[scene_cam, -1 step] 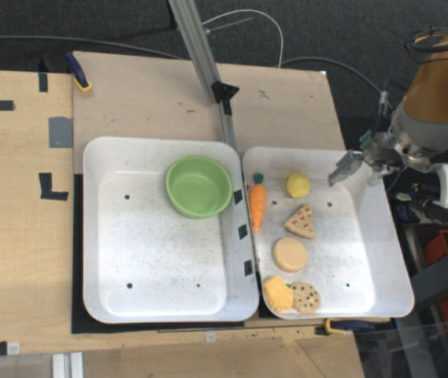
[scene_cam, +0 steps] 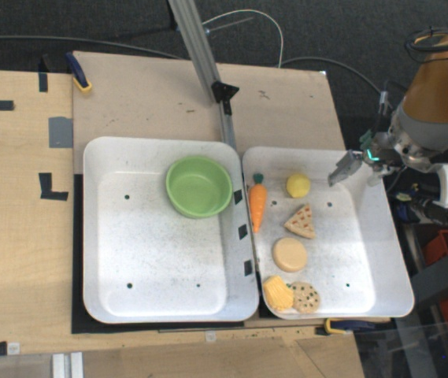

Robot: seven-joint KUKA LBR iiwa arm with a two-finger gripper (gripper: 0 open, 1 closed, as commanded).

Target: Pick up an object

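Observation:
The right bin (scene_cam: 365,242) holds several toy foods: an orange carrot (scene_cam: 257,204) along its left wall, a yellow lemon (scene_cam: 298,185), a pizza slice (scene_cam: 301,222), a round tan bun (scene_cam: 290,254), a corn cob (scene_cam: 279,294) and a chocolate-chip cookie (scene_cam: 305,296). A green bowl (scene_cam: 198,186) sits in the left bin (scene_cam: 129,242). My gripper (scene_cam: 343,169) hangs over the right bin's far right corner, to the right of the lemon, with nothing between its fingers that I can see.
A slanted metal pole (scene_cam: 200,46) rises from between the bins at the far side. Cables run across the dark floor behind the bench. The arm's orange band (scene_cam: 432,93) is at the right edge.

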